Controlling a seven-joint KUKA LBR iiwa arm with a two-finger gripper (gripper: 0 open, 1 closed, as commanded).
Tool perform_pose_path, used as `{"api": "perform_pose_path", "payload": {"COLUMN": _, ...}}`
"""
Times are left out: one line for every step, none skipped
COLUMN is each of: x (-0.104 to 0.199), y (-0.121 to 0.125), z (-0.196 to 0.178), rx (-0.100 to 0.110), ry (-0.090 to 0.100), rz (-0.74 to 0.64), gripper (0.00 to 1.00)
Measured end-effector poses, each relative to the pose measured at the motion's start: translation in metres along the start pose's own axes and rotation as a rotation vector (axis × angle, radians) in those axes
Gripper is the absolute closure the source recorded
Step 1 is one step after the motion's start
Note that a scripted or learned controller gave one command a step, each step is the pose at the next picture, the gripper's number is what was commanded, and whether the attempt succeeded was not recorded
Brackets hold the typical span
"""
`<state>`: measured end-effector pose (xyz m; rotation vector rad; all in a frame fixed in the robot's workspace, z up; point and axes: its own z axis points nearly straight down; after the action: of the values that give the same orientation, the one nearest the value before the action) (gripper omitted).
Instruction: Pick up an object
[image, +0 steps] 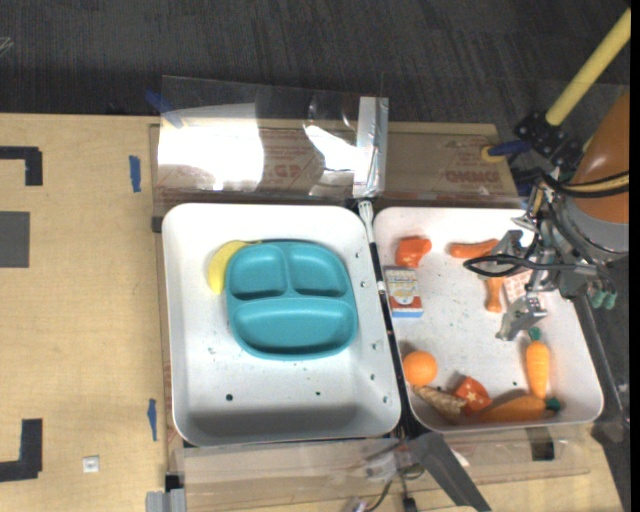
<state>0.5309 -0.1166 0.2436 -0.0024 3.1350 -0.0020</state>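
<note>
My gripper (524, 296) hangs over the right side of the right bin (590, 345), coming in from the right edge. Just under and beside it lies a small orange piece (494, 293), partly hidden by the gripper and its cables. Nearby in this bin are a carrot (538, 368), a second carrot-like piece (470, 249), an orange lump (412, 248), a small carton (403, 293), an orange ball (420, 368), a red pepper (471, 391) and a long orange item (515, 408). Nothing visibly hangs from the gripper.
The left bin (190, 330) holds a teal divided plate (291, 297) with a yellow object (219, 264) poking out at its upper left. Clear plastic and tape (330, 140) lie behind the bins. A yellow rod (592, 66) slants at the top right.
</note>
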Motion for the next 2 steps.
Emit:
{"api": "perform_pose_path", "payload": {"x": -0.046, "y": -0.076, "z": 0.153, "rx": 0.003, "ry": -0.009, "rz": -0.103, "gripper": 0.00}}
{"api": "perform_pose_path", "payload": {"x": -0.071, "y": -0.075, "z": 0.156, "rx": 0.000, "ry": -0.005, "rz": -0.053, "gripper": 0.00}}
